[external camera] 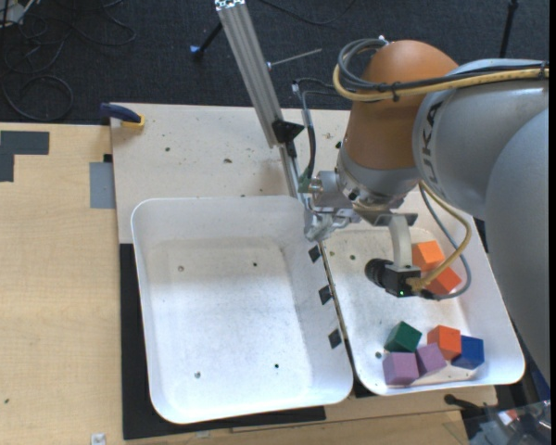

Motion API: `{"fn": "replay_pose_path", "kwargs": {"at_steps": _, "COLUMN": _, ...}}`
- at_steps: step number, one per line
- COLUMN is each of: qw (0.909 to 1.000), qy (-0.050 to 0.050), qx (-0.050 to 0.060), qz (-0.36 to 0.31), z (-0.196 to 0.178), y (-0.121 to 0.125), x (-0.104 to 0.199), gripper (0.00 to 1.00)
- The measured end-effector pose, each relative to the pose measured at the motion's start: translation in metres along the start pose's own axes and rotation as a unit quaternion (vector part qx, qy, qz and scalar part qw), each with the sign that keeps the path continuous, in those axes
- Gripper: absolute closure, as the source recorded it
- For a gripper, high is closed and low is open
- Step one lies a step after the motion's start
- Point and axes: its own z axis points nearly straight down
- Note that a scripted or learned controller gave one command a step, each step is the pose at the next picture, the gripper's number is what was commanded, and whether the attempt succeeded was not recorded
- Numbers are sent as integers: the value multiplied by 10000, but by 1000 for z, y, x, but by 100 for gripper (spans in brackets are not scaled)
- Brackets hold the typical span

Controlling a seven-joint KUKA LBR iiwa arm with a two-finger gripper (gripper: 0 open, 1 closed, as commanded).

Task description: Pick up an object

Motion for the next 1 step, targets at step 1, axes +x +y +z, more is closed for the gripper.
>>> {"fn": "replay_pose_path", "kwargs": {"at_steps": 1, "qw": 10000, "qy": 1, "qx": -2, "qz": -1, "z": -1, "y": 25, "x": 42, "gripper": 100}}
